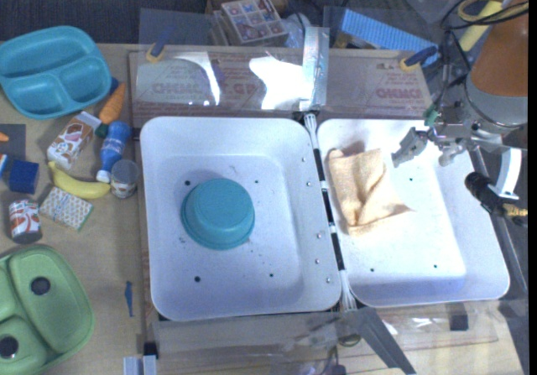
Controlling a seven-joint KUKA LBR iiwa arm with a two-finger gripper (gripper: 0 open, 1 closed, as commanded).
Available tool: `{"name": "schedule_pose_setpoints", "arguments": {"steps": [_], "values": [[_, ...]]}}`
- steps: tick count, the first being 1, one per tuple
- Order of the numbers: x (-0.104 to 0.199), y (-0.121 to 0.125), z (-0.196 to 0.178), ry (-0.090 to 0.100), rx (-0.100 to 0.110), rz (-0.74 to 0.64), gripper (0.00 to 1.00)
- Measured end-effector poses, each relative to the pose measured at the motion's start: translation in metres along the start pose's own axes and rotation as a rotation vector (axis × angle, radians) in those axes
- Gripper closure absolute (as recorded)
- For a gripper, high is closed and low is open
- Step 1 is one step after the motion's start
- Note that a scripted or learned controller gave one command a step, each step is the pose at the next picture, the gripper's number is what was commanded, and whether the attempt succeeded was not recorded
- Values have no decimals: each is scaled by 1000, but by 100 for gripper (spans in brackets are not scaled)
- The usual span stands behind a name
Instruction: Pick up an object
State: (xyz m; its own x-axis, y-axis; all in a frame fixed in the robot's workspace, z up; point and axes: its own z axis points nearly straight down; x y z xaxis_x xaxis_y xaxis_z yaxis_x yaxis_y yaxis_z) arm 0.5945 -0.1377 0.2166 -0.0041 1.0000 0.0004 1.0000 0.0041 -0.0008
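A crumpled beige cloth (361,187) lies in the left half of the right bin (445,264). A teal bowl (218,212) sits upside down in the middle of the left bin (168,155). My gripper (426,151) hangs over the right bin's far right part, just right of the cloth's upper corner. Its two fingers (406,149) stand apart, open, with nothing between them. The grey arm with its orange band (503,54) comes in from the upper right.
On the bench left of the bins lie a teal divided tray (54,71), a banana (77,183), a blue bottle (112,148), a small can (124,177), cartons and a green tray (38,310). Cardboard walls (252,84) stand behind the bins.
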Motion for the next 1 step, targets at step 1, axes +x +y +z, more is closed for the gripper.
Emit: {"name": "schedule_pose_setpoints", "arguments": {"steps": [1], "values": [[28,0,124,-3,-16,-188,0]]}}
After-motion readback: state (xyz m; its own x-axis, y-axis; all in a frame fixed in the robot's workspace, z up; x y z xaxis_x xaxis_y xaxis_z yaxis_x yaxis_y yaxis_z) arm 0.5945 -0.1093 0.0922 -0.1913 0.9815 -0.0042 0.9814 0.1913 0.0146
